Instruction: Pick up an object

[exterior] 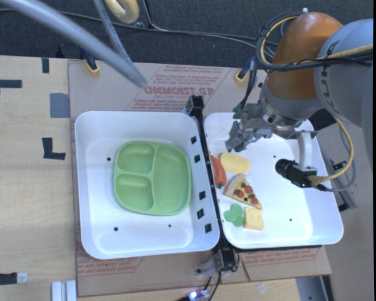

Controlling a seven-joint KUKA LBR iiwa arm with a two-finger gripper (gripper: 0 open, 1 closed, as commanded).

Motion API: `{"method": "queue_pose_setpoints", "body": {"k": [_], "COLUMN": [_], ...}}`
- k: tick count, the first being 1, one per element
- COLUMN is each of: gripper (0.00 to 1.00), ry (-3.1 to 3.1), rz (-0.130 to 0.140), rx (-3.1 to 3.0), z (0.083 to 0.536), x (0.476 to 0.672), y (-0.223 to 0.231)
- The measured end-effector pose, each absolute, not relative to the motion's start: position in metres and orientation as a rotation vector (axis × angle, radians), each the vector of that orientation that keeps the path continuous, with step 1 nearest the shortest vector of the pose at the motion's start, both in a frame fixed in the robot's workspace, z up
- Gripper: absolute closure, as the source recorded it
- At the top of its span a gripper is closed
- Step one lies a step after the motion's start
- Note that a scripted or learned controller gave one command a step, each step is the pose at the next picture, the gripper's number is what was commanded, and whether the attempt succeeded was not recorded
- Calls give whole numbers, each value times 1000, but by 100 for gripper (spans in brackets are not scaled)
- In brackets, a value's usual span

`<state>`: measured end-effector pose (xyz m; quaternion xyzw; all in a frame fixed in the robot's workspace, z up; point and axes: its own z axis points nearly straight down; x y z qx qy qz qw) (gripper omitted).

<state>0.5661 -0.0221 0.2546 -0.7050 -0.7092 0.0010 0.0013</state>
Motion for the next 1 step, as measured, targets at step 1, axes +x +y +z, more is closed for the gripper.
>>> {"method": "queue_pose_setpoints", "body": {"k": [1], "gripper": [100], "ry": [-2227], "rz": [3], "rx": [-2215], "z": [237], "x": [580], "y": [35]}}
